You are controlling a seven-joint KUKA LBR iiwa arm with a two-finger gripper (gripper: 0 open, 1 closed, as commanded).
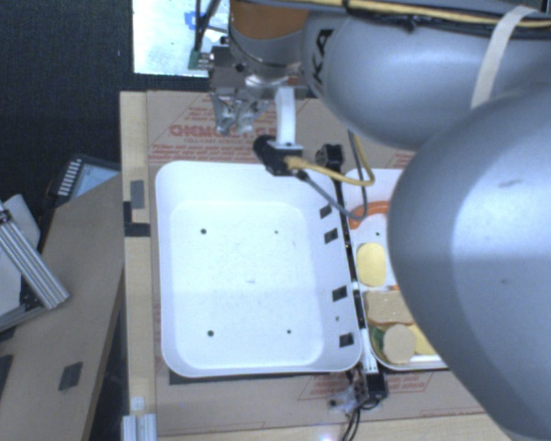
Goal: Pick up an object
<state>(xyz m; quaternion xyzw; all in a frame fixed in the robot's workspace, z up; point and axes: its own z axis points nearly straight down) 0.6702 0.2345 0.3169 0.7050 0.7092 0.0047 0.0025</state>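
2 white bins sit side by side; the gripper (231, 118) hangs above the left bin's (179, 274) far rim, fingers probably spread with nothing between; objects (375, 265) lie in the right bin (421, 364), so descending here risks grasping nothing.

Big grey arm (459, 154) is reaching across from the right, orange band (266, 7) just above the wrist, gripper (234, 122) pointing straight down, nothing between its fingers.

A brown cardboard sheet (179, 122) lies under the bins, with a slanted metal rail (18, 251) at the left edge.
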